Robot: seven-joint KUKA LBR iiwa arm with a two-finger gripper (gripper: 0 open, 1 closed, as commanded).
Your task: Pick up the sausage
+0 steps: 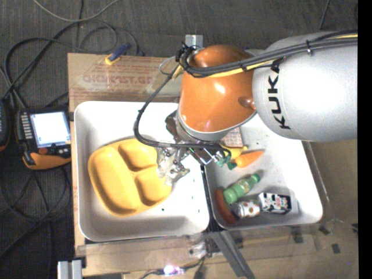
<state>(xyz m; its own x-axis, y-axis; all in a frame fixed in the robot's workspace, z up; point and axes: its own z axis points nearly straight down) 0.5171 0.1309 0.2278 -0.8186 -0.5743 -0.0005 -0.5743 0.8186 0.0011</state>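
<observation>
— Sausage point(222, 206), item one: where is it listed?

— Right bin point(313, 211), near-left corner. It lies along the bin's left wall, reddish brown, with its near end beside the small carton.

— And your tool point(171, 166)?

— My tool hangs over the left bin point(125, 228), at the right edge of the yellow tray point(125, 179), well apart from the sausage, with the wall between the bins lying between them. Its fingers are thin, shiny and blurred against the tray; I cannot tell how far apart they stand, and I see nothing between them.

— Other entries, right bin?

— Green bottle point(240, 189), lying at a slant just right of the sausage. Small red and white carton point(249, 209) near the bin's near wall. Black and white carton point(276, 202) to its right, touching it or nearly so. Carrot point(249, 157), farther back, partly under my orange wrist point(215, 95).

— Left bin?

— One yellow tray with three compartments, resting against the left side.

— Off the bench?

— Handheld screen unit point(45, 129) on the floor to the left, with black cables point(58, 39) trailing on the far side.
</observation>
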